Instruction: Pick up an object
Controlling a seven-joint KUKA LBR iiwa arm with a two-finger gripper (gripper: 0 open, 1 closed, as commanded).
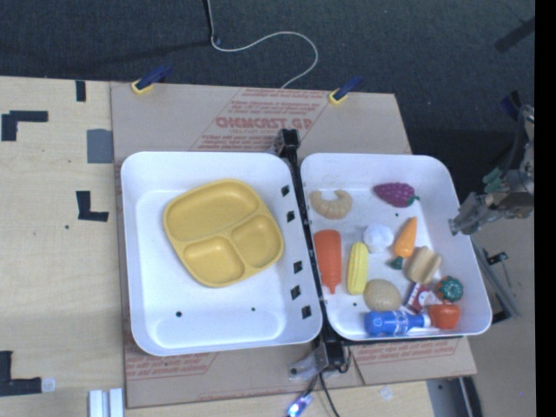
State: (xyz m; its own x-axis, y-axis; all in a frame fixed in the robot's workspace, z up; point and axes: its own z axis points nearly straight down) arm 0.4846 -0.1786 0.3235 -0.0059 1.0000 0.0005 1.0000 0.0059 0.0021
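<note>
The right bin (434,170) holds several toy foods. Among them are purple grapes (395,194), a tan croissant (331,202), an orange carrot (405,235), a red-orange sausage (327,259) and a yellow corn cob (357,268). A potato (382,294), a blue bottle (393,322), a bun (423,265) and a red piece (445,316) lie toward the front. My gripper (466,217) hangs just outside this bin's right rim, level with the carrot, and is touching none of the objects.
The left bin (143,259) holds a yellow divided plate (221,231). Black clips (300,233) join the two bins along the middle. Both bins rest on cardboard (261,120) held by clamps (149,78). A white cable (261,42) loops behind it.
</note>
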